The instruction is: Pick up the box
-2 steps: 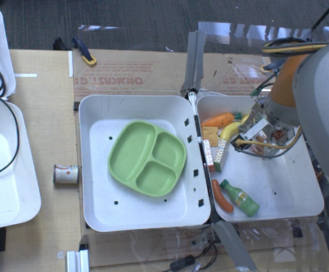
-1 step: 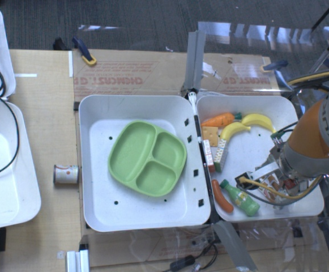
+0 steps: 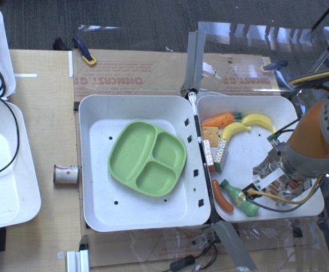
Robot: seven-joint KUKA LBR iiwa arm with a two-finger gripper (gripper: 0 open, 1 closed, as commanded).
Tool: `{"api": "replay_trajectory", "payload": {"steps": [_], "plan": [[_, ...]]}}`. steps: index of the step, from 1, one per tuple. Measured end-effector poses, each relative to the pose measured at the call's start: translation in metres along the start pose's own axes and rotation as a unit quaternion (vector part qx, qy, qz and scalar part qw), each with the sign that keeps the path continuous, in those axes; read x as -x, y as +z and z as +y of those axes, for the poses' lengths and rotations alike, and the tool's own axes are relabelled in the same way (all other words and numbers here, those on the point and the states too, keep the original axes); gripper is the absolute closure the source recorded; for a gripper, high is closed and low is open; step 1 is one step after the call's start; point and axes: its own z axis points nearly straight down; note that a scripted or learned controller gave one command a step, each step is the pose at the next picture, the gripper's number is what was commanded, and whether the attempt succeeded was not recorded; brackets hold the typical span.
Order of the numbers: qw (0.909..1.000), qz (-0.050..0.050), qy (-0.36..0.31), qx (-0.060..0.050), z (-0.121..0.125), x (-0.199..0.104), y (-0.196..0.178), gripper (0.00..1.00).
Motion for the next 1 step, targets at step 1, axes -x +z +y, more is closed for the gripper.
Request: {"api": "replay_trajectory", "payload": {"steps": [1], "plan": [[0.9926, 0.001, 0.122, 0.0, 0.0672, -0.0702, 0.0006, 0.0]]}}
